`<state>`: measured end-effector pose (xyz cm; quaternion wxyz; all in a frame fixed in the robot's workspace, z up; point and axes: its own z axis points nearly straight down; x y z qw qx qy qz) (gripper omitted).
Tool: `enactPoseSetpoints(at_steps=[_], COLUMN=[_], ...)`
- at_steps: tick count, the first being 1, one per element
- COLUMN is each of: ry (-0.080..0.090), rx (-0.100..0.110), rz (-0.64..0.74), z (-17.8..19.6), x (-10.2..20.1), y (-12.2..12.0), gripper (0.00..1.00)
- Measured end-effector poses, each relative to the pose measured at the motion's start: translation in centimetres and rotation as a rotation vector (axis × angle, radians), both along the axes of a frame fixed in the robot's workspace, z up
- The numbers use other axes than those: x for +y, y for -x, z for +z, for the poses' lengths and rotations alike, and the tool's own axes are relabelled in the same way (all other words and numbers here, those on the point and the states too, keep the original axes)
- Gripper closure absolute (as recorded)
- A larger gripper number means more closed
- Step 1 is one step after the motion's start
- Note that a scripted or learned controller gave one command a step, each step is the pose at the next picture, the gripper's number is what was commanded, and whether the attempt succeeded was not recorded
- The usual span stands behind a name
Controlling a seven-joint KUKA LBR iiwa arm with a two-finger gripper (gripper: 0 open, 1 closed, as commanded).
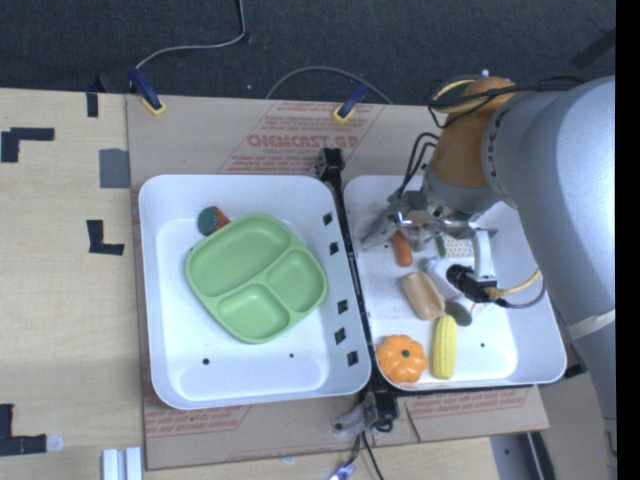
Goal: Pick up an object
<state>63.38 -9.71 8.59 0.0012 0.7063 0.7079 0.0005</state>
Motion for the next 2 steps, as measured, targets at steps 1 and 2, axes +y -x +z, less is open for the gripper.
enactPoseSetpoints(at_steps=[1,2], ry=[0.001,-0.002], rx=[0.001,0.002], rz=[0.001,0.001], z=[1.0,9.9], x=[0.0,6.3], y=[0.0,3.8], gripper=[1.00,1.00])
